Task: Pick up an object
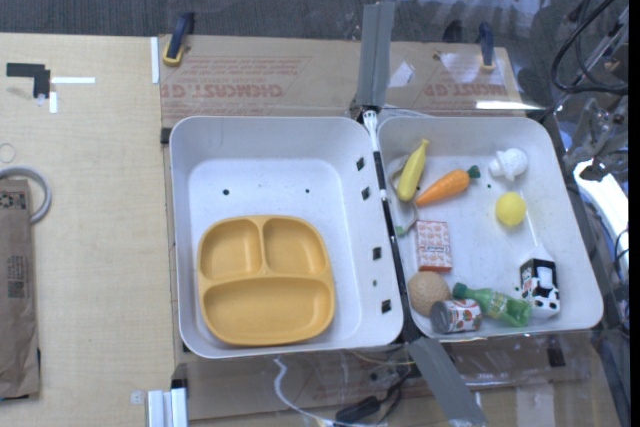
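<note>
Right bin holds toys: banana at 10 o'clock, carrot beside it, lemon near 2 o'clock. Yellow plate fills left bin. Jaws: cannot tell. Best pick: lemon, it sits alone; come straight down.

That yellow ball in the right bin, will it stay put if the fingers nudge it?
Probably not. The yellow ball looks round and smooth, so it may roll at a touch. It sits on bare floor of the right bin, with nothing touching it to stop it. Its small size suggests it is light.
</note>
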You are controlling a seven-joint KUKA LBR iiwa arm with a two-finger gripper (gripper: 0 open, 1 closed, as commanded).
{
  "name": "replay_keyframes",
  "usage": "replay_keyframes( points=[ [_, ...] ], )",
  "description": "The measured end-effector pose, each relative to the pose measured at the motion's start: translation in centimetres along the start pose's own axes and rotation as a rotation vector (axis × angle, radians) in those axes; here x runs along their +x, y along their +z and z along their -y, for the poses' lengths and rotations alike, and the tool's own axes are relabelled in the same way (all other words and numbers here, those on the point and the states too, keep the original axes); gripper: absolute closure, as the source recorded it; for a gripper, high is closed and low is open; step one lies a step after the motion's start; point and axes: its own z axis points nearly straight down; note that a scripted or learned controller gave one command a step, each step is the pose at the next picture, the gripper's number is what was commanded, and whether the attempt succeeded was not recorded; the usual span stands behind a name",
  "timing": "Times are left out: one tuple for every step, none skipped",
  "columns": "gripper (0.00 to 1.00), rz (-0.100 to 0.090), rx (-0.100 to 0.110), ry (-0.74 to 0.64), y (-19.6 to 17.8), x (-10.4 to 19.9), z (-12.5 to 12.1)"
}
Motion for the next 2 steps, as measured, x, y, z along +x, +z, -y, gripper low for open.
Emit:
replay_keyframes(
  points=[
    [1.0, -0.001, -0.004, -0.303, 0.7, -0.1, 0.2],
    [1.0, 0.0, -0.005, -0.601, 0.1, 1.2, -1.0]
  ],
)
